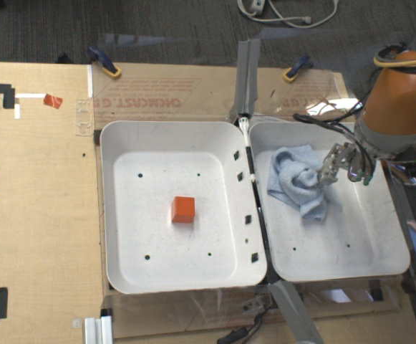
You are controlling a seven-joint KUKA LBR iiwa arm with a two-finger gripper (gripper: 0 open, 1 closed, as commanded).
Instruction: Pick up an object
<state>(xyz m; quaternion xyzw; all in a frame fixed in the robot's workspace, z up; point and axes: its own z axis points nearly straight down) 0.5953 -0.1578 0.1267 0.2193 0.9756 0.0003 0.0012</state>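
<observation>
In the right bin, the gripper meets the cloth from its right side.

Going from left: the red block (183, 210) lies alone near the middle of the left bin (122, 264); in the right bin (379, 264) the blue-grey cloth (299, 183) is bunched toward the far left corner. The gripper (328, 172) touches its right edge, so the cloth lies directly to the left of it. How wide the gripper stands, and whether it has any cloth, I cannot tell.

**Count on the bench**

Two white bins: left bin (122, 213), right bin (379, 249). One orange-red block (183, 210). One crumpled light-blue cloth (301, 181). Two blue-and-yellow clamps (104, 61) (297, 68). One robot arm (397, 113).
</observation>
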